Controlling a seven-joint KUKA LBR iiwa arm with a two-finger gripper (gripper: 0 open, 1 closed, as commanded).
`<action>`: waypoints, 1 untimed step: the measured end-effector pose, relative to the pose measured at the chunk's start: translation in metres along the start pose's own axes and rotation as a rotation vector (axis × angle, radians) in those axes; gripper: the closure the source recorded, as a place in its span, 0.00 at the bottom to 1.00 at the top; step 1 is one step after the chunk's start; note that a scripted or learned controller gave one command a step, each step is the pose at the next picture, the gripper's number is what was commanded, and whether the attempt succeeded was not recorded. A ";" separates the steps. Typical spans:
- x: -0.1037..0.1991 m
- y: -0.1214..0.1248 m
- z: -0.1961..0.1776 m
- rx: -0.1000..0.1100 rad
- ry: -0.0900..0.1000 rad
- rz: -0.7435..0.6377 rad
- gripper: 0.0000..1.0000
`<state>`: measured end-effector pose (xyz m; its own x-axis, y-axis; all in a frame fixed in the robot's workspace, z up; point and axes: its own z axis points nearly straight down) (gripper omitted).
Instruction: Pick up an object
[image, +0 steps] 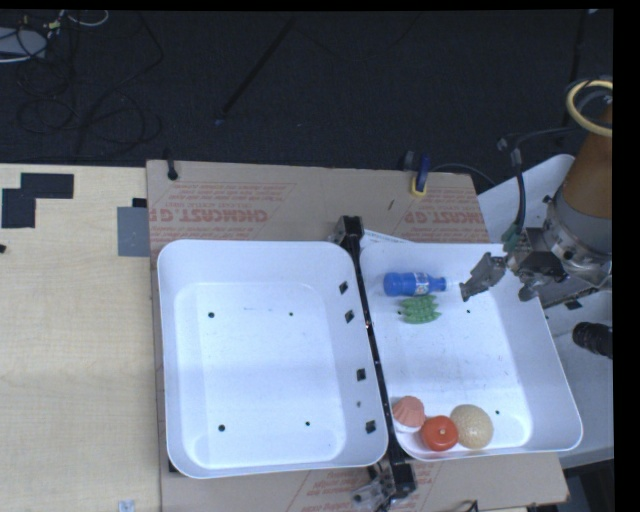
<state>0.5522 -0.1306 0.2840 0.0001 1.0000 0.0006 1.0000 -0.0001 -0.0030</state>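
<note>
In the camera view, the gripper (503, 278) hangs over the upper right of the right bin (556, 372), fingers spread apart with nothing between them. The nearest pick is the blue bottle (412, 284), left of it in the bin's upper left, with a green toy (420, 310) just below it. Three round things cluster at the bin's lower edge. A good grasp probably means centring over the bottle, straddling its narrow width, clear of the toy.

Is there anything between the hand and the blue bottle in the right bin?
Nothing visible. The hand hangs over the right bin, to the right of the blue bottle, with bare bin floor between them. The green object lies just below the bottle, off that line.
</note>
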 end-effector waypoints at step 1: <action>-0.048 0.014 -0.065 -0.008 -0.004 0.002 0.00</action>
<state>0.5667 -0.1784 0.3485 0.0019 1.0000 -0.0032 1.0000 -0.0019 0.0047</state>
